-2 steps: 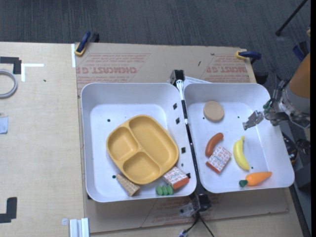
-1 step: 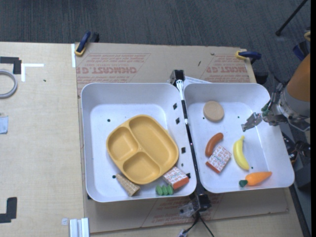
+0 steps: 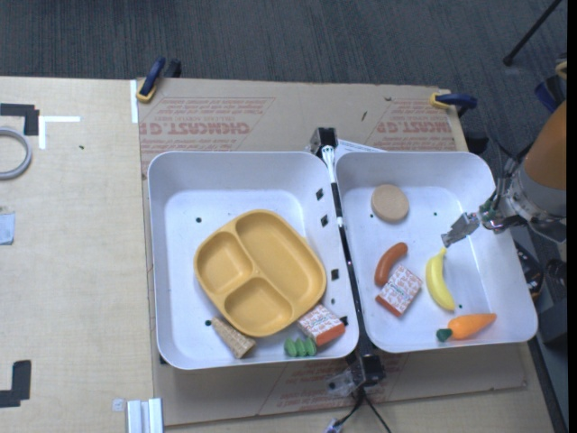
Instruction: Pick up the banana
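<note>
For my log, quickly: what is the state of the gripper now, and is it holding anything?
Gripper: above the right white bin, just above the yellow banana; open or closed cannot be told.

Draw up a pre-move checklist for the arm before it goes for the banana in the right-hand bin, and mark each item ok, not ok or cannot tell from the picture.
1. Banana in plain sight in the right bin, nothing lying on top of it: ok.
2. Gripper near the target, just above the banana's upper end: ok.
3. Gripper carrying nothing already: cannot tell, the fingertips are too small to read.
4. Room beside the banana: the carton lies to its left with a narrow gap, the carrot close below its lower end: cannot tell whether the fingers would fit.
5. Banana lying flat on the bin floor, not propped against the wall: ok.
</note>
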{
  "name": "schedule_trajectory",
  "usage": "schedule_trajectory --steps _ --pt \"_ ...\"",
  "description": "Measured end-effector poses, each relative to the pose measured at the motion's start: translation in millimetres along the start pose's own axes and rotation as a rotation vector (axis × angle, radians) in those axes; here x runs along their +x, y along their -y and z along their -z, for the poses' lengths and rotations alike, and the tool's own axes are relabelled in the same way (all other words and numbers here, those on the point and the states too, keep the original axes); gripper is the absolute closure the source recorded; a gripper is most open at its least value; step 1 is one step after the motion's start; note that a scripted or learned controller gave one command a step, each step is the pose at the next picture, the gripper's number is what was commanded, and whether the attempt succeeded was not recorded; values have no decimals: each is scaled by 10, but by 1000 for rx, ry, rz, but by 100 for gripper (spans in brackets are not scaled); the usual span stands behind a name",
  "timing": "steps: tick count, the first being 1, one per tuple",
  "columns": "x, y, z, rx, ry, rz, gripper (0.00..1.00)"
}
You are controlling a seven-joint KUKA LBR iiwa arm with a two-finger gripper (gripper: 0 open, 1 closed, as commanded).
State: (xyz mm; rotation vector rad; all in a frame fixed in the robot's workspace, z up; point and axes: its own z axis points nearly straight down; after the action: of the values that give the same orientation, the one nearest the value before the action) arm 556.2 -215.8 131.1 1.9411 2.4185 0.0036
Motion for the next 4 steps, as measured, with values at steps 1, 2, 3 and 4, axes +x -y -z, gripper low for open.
schedule_trajectory --steps 1,2,3,4 --pt "-19 25 1 5 0 75 0" --pt "-31 39 1 8 0 115 0" --pt "-21 47 1 7 3 131 0" --pt "-24 50 2 8 3 143 0"
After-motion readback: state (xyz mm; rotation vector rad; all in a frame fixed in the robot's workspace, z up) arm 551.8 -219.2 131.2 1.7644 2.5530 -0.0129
